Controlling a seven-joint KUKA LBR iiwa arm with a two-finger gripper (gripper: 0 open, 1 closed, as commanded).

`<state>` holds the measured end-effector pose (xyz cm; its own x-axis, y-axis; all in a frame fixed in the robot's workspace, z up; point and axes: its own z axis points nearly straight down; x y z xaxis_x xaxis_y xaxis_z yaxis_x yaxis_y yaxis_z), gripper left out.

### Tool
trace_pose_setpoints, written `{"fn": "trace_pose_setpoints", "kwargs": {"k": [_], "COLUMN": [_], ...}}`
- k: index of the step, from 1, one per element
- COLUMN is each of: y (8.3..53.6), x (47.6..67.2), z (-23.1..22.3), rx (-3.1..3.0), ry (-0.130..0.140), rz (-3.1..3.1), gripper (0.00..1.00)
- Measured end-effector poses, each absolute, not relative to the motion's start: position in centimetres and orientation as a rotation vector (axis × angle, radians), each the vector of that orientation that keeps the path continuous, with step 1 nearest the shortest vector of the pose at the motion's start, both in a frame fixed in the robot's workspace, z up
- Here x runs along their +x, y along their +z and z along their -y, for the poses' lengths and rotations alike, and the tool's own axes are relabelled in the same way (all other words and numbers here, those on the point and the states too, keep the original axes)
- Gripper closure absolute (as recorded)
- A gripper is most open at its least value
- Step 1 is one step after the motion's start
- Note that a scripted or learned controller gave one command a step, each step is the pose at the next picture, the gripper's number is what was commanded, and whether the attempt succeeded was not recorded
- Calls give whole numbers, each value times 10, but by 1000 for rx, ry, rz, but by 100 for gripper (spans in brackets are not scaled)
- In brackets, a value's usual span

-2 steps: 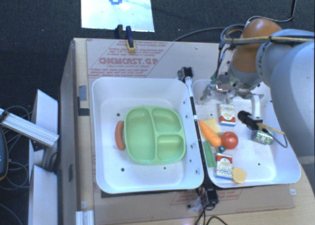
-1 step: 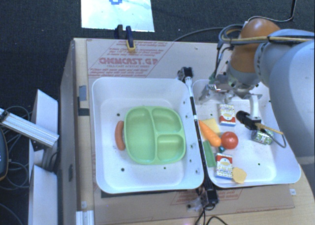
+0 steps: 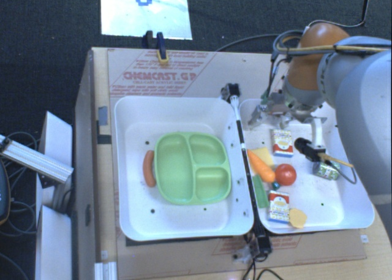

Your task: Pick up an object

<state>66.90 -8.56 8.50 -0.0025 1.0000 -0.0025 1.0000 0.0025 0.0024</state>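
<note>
My gripper point(image 3: 262, 113) hangs over the far left corner of the right bin point(image 3: 358, 214), close to the divider between the bins. Nothing shows in its grip. Below it in that bin lie a small red and white carton point(image 3: 282, 143), a yellow cheese piece point(image 3: 264, 154), an orange carrot point(image 3: 261, 166) and a red tomato point(image 3: 285, 174). Nearer the front are a second red and white carton point(image 3: 278, 205), a green strip point(image 3: 261, 193) and a yellow disc point(image 3: 297, 217).
The left bin point(image 3: 125, 144) holds a green divided plate point(image 3: 192, 167) with a brown sausage point(image 3: 149, 168) beside its left edge. The grey arm covers the right bin's far right part. A cardboard sheet point(image 3: 159, 76) lies under both bins.
</note>
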Motion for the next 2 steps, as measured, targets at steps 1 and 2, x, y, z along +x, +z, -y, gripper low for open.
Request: {"fn": "trace_pose_setpoints", "kwargs": {"k": [1, 2], "y": [85, 86], "x": [669, 669], "z": [92, 100], "rx": [2218, 2218], "ry": [0, 1], "rz": [-2220, -2219], "gripper": [0, 0]}}
